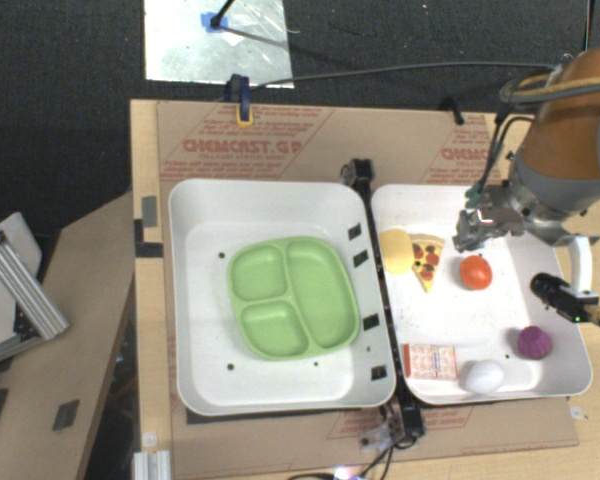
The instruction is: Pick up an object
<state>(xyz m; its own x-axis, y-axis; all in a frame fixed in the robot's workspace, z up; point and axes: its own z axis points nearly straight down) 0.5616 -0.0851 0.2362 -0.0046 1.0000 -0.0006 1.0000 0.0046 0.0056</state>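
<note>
Gripper low over right bin, just above tomato. Jaws' state: cannot tell, wrist blocks view; nothing seen held. Tomato mid-bin, just right of pizza slice, apart from purple ball, white ball. Judged light, smooth, round, likely hard plastic; may roll or squirt out. Grip across widest middle, straight down. Green tray in left bin.

A green divided tray lies in the left bin — clamp on the cardboard's far edge.
</note>
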